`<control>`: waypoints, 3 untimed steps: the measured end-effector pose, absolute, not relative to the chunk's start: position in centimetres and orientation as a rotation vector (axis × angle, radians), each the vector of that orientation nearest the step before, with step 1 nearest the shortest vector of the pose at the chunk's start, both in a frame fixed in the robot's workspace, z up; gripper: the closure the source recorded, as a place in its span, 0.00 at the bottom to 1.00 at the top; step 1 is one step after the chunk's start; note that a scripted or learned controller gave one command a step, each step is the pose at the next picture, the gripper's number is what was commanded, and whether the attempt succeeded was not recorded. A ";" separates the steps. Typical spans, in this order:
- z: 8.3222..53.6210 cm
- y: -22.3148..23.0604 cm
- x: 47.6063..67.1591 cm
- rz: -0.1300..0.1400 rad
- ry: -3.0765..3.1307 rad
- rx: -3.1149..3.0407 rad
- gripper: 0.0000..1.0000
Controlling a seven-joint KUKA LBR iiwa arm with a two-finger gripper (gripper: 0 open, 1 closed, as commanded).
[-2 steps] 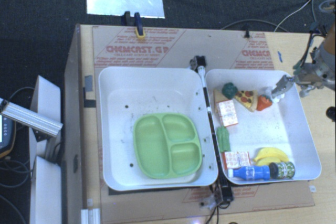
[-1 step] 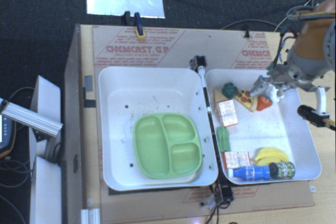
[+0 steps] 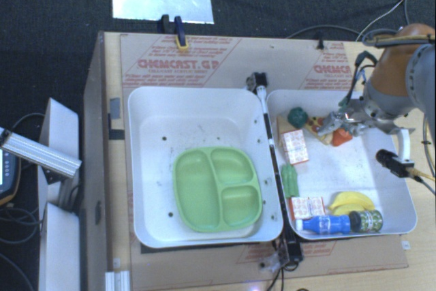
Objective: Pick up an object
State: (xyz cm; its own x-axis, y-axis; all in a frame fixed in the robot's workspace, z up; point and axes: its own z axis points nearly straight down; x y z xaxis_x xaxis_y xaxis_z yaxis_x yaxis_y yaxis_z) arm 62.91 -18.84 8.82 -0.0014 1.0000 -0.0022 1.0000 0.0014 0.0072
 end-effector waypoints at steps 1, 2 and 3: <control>10.0 -18.7 63.1 0.011 2.220 2.210 1.00; 12.2 -20.7 59.7 0.000 2.221 2.218 1.00; 12.1 -20.7 59.7 0.001 2.221 2.219 0.00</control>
